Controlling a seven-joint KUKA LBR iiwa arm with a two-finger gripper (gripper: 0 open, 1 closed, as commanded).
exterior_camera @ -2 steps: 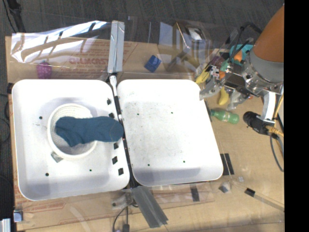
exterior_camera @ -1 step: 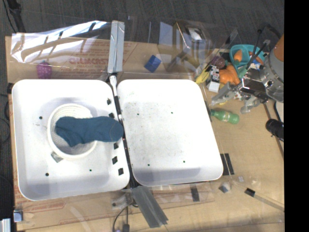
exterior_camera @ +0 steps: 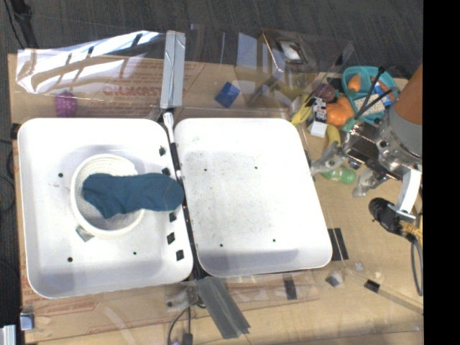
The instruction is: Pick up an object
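Hovering with the gripper point(exterior_camera: 366, 165) out past the right rim of the right bin point(exterior_camera: 244, 254), low over the bench point(exterior_camera: 359, 228) and just beside a pale green piece point(exterior_camera: 338, 171) at the foot of a heap of small toys point(exterior_camera: 338, 110); being unable to tell whether it is open or closed, or gripping anything, since the metal wrist parts are blurring into the clutter. Finding the likeliest thing to pick up well apart from it, in the left bin point(exterior_camera: 43, 264): a blue cloth point(exterior_camera: 133, 192), perhaps a sock, draping across a white ring point(exterior_camera: 108, 225) and spilling over toward the wall shared by the two bins. Judging that the ring is propping the cloth up off the floor of the bin, giving a raised soft fold that should be easier to pinch than a flat layer. Noting a purple block point(exterior_camera: 66, 105) and a blue cube point(exterior_camera: 228, 93) lying outside, behind the bins, probably out of play. Making out faint red lettering point(exterior_camera: 136, 90) under a clear plastic sheet point(exterior_camera: 86, 56) behind the left bin, too washed out by glare for reading; seeing no other legible label or brand.
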